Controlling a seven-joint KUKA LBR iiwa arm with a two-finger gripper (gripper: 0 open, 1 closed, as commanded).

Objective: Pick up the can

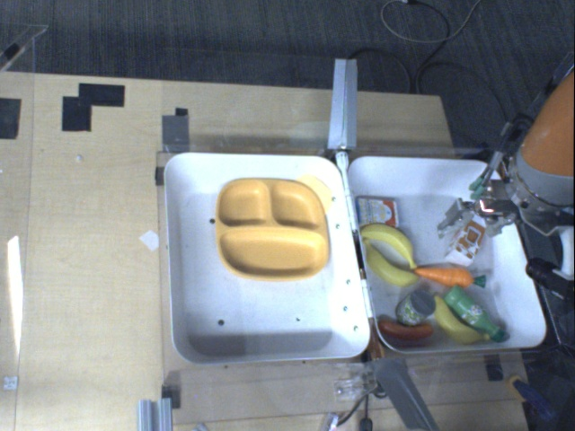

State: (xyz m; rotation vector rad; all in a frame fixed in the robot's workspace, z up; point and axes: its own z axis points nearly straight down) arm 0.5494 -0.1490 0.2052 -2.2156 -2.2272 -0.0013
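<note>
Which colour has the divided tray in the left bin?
Yellow; the divided tray shows clearly in the camera view.

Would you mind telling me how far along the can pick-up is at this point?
Nothing looks done yet: the can lies in the right bin among bananas and a bottle. In hand: the tool hangs at the bin's far side, over a small packet. Left: reaching, gripping and lifting the can.

Glossy yellow plastic tray, matt wooden bench
</note>
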